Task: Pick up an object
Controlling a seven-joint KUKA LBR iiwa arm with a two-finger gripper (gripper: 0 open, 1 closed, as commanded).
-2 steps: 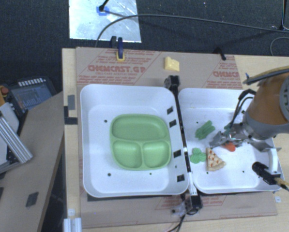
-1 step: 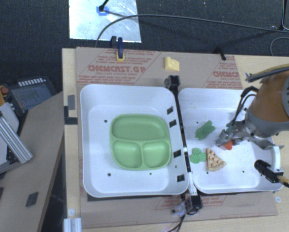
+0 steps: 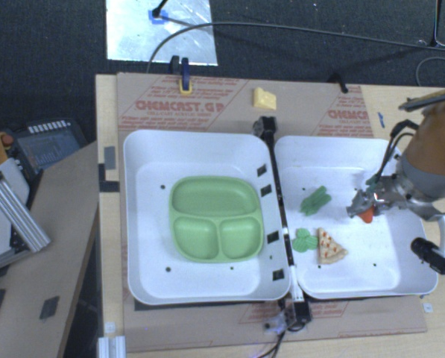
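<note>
Right bin (image 3: 401, 274) holds small toy foods: a pizza slice (image 3: 330, 246), a green leafy piece (image 3: 315, 200), a second green piece (image 3: 305, 240); all look light, rigid plastic, likely slick, best pinched across the narrow width. Gripper (image 3: 364, 209) sits at the bin's 3 o'clock side, with a small orange-red object (image 3: 367, 216) right at its tip; held or merely touched, cannot tell. The pizza slice lies near, at the gripper's 7 o'clock.
</note>
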